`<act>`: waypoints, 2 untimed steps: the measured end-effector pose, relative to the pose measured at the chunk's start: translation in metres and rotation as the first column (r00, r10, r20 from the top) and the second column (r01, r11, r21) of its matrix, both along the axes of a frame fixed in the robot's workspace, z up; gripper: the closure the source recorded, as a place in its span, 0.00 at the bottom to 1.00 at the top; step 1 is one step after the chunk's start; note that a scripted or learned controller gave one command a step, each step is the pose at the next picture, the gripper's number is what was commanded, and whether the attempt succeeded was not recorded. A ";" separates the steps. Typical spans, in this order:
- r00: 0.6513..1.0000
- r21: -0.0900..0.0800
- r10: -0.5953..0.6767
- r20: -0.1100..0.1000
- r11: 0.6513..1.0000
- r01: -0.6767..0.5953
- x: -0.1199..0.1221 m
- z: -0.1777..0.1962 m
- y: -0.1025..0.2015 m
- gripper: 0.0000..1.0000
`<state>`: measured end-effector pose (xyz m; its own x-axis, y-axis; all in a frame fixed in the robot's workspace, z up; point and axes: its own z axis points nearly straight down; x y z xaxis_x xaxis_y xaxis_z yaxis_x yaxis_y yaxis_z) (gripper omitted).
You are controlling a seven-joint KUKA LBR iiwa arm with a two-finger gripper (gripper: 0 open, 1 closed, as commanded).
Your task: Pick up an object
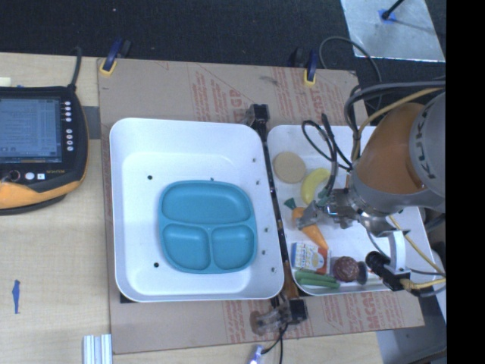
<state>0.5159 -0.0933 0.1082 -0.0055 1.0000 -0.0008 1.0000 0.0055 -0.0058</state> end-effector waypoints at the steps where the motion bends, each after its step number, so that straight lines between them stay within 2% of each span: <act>1: 1.000 0.000 -0.001 0.003 1.000 0.001 0.017 0.009 0.000 0.00; 2: 1.000 0.002 -0.004 0.003 1.000 0.004 0.087 -0.017 -0.008 0.00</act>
